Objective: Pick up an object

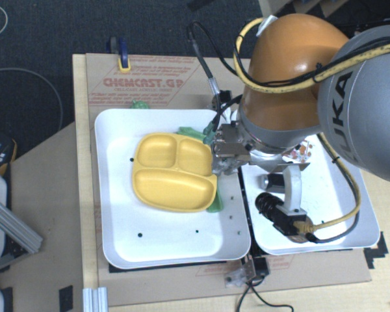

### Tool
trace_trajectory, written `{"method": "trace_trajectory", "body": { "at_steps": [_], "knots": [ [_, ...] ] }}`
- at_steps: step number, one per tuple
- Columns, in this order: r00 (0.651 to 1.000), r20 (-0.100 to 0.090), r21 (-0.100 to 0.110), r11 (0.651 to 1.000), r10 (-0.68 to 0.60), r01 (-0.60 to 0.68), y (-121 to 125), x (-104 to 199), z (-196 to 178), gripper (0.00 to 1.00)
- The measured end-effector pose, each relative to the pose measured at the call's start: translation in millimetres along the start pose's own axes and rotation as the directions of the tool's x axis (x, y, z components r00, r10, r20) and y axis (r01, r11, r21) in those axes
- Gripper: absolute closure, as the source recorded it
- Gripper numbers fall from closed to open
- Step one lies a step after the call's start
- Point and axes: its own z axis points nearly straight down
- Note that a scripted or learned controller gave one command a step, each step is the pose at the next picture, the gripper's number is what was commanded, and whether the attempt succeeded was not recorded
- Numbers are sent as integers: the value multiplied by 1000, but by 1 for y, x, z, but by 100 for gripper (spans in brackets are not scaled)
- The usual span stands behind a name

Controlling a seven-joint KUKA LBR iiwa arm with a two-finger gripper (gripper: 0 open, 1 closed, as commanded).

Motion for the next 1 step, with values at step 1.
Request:
{"method": "trace_trajectory", "body": {
  "at_steps": [1],
  "knots": [
    [1000,-1,-4,1000,0,0,3,5,-32,100]
  ]
}}
